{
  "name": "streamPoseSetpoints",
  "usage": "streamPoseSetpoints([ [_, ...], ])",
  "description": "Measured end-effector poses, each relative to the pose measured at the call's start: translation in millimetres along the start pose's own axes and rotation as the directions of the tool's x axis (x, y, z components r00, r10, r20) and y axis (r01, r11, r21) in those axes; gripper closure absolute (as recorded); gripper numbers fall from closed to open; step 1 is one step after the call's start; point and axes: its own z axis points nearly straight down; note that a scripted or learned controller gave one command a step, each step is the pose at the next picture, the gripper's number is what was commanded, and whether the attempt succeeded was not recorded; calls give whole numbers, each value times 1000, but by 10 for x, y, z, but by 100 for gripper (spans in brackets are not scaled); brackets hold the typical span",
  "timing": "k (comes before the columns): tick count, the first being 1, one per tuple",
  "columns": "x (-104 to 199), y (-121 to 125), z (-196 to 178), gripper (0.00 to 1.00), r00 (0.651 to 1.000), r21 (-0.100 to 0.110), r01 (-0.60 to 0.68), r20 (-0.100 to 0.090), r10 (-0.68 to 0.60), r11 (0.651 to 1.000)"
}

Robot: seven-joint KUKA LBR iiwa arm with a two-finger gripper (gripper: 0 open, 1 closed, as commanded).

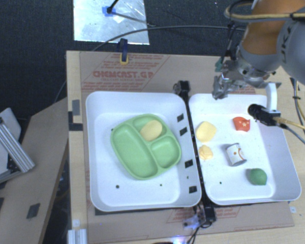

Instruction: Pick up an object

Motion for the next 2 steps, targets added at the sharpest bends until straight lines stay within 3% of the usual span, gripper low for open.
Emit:
streamPoseSetpoints([
  [2,891,-129,128,100,1000,4,0,-1,0,1000],
])
